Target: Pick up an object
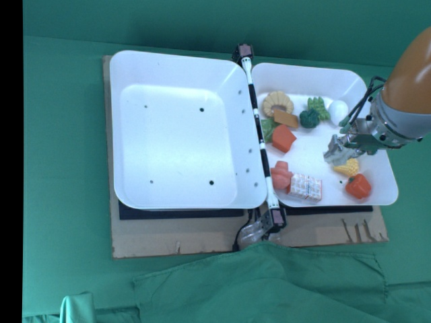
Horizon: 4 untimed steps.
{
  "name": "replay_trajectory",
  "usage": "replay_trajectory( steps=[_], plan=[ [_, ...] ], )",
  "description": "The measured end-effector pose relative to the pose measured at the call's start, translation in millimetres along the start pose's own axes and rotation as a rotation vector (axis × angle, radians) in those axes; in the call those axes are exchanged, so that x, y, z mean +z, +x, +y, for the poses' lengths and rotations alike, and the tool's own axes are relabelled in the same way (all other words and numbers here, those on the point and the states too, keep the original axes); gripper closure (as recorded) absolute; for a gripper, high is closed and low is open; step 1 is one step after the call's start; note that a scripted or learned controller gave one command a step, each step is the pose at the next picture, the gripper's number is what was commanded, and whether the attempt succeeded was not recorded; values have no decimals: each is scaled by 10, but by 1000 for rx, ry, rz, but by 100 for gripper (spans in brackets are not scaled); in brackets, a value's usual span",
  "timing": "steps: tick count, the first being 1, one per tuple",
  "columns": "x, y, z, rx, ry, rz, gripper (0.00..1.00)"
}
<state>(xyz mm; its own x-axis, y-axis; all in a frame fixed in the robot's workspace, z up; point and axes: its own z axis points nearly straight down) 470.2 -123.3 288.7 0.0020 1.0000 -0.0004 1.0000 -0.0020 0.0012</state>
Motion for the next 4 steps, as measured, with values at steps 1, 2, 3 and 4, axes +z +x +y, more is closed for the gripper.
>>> replay_trajectory(
  steps=[1, 2, 3, 4],
  plan=[
    [-332, 441, 269, -5, -7, 0, 100],
    [-957, 642, 103, -2, -10, 0, 100],
    [-877, 424, -31, 3, -1, 0, 100],
    [-1376, 709, -22, -3, -9, 0, 100]
  ],
)
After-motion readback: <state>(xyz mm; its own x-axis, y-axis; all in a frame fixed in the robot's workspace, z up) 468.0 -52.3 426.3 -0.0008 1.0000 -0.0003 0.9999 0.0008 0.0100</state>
